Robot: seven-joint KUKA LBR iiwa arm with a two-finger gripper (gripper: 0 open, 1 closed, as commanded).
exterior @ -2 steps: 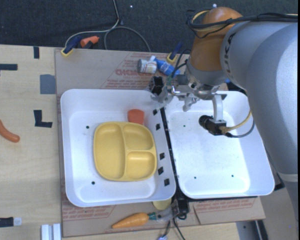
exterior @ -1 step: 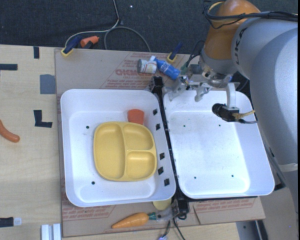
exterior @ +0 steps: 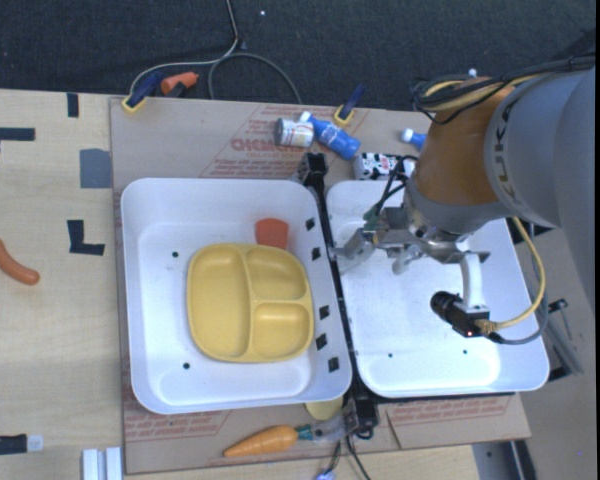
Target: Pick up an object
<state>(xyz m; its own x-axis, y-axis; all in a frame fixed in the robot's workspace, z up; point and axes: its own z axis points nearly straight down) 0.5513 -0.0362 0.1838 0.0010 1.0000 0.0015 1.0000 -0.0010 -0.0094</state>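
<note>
From my remote station: the gripper point(exterior: 380, 248) hangs over the right bin point(exterior: 450, 368), grip state indiscernible, while the yellow divided plate point(exterior: 248, 301) lies in the left bin point(exterior: 150, 268)—rigid, light, slick, I judge; best pinched at its rim.

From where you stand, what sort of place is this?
Probably a robot test bench in a lab: a grey-and-orange arm reaches over two white bins, with toy food such as a carrot lying about.
</note>
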